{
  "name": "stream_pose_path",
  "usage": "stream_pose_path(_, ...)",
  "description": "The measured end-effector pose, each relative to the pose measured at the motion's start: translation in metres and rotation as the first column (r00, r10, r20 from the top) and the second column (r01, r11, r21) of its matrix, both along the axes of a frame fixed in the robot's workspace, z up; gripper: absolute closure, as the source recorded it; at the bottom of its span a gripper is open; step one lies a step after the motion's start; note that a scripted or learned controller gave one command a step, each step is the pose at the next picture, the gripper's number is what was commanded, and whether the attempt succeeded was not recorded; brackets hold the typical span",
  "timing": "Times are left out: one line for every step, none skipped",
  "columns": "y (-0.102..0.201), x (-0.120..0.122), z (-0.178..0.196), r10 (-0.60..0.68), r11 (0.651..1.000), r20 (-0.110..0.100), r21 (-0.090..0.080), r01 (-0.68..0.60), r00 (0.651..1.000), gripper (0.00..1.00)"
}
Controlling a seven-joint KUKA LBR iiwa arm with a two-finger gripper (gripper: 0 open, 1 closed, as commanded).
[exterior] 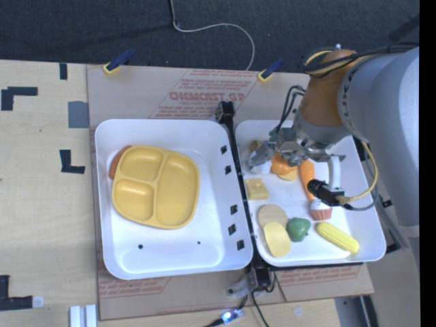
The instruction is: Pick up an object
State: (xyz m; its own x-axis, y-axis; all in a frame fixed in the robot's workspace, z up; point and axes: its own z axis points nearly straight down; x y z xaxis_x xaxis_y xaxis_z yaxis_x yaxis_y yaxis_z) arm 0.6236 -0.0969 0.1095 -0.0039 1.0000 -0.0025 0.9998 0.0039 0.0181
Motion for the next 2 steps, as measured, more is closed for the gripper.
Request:
stream_pose_path(0.001, -0.002, 0.006, 0.000, 1.000, -0.007, 0.002, 0.000, 1.000, 1.00)
stream_pose_path(-0.003, -0.061, 0.113, -0.005, 1.000, -0.015, 0.002, 0.005, 1.000, 1.00)
